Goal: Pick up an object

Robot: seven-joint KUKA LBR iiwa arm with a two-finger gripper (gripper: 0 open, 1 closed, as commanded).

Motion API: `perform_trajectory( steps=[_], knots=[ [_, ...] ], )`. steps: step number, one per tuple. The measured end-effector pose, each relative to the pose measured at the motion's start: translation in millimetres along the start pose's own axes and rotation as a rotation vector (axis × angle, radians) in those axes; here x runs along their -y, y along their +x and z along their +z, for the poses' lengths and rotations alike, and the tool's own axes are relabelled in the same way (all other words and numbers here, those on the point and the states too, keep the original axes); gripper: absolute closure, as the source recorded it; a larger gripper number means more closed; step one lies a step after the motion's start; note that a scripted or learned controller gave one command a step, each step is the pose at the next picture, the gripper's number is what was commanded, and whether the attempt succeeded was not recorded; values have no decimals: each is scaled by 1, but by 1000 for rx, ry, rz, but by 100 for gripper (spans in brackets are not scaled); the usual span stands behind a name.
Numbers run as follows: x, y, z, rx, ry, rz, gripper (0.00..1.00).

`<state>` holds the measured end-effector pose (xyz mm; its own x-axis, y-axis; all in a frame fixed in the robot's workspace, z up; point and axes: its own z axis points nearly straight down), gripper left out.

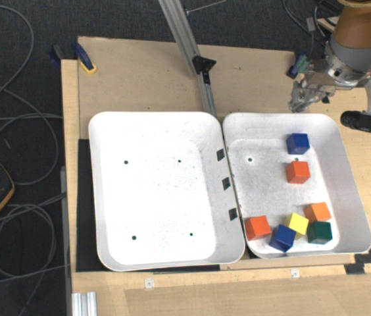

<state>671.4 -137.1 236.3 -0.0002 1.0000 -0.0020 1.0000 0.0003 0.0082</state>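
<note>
Cubes (289, 228) are sitting in the right bin (350, 176) while the claw (302, 97), grip unclear, is hovering beyond, needing to descend.

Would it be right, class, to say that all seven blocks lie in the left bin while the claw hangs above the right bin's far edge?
Not quite: the camera view shows the seven blocks in the right bin, for instance the blue block. The claw does hang above the right bin's far edge.
</note>
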Motion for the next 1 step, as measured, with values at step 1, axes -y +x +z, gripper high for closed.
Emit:
perform_trajectory(
  steps=[1],
  knots=[
    [-1,0,-30,-1,2,-1,100]
  ],
)
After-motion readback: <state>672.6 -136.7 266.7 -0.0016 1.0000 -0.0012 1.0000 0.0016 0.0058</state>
